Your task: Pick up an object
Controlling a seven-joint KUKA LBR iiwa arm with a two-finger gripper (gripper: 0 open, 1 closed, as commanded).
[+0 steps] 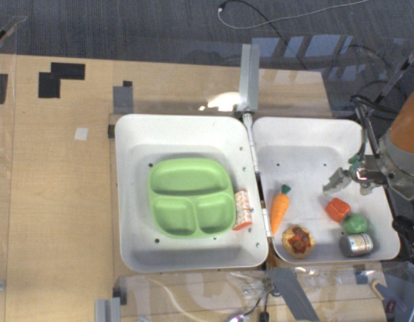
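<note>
Orange plastic, a small pepper (pixel 337 209) by the look of it, lies near the right bin's (pixel 307 136) right edge, just under the gripper (pixel 347 178). The fingers stand spread with nothing between them, hovering over bare white floor. I'd judge the pepper light, hollow and slick, so a pinch across its widest middle seems safest. Toward the front right corner a green ball (pixel 356 223) and a can (pixel 356 245) crowd close, leaving little room on that side. A carrot (pixel 280 208) lies well apart, toward the bin's left edge.
</note>
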